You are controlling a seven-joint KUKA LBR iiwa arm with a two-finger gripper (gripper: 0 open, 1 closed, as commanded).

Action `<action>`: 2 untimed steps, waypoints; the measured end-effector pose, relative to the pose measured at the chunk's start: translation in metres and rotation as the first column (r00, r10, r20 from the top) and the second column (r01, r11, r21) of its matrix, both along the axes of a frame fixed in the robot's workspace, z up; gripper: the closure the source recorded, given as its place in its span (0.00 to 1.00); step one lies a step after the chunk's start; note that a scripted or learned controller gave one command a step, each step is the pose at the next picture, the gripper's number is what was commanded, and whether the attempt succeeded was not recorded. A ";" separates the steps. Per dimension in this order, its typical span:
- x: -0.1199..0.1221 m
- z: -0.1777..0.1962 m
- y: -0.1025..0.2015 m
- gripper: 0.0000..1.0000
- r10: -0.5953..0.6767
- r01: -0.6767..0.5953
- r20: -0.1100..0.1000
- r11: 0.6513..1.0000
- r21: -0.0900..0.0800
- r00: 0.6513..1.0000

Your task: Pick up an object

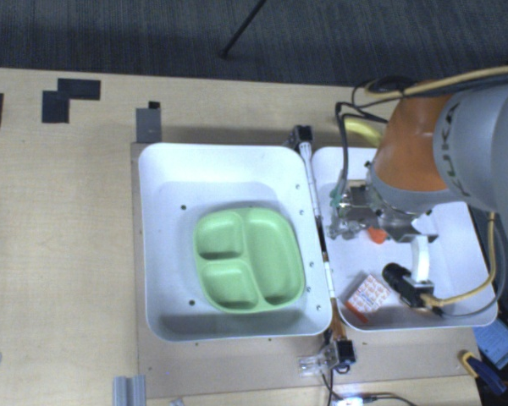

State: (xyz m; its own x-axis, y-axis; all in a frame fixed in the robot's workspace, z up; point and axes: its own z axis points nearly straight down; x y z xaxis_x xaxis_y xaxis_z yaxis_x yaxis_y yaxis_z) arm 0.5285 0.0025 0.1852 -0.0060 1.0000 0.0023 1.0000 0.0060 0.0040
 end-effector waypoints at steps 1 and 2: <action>0.067 -0.001 -0.064 1.00 -0.003 0.003 -0.001 1.000 -0.003 1.000; 0.066 -0.001 -0.063 0.00 -0.001 0.001 -0.002 1.000 -0.002 1.000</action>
State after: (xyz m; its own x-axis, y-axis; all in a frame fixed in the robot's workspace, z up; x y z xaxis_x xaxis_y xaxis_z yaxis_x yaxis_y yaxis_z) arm 0.5950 -0.0608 0.1846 -0.0047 1.0000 -0.0001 1.0000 0.0047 0.0021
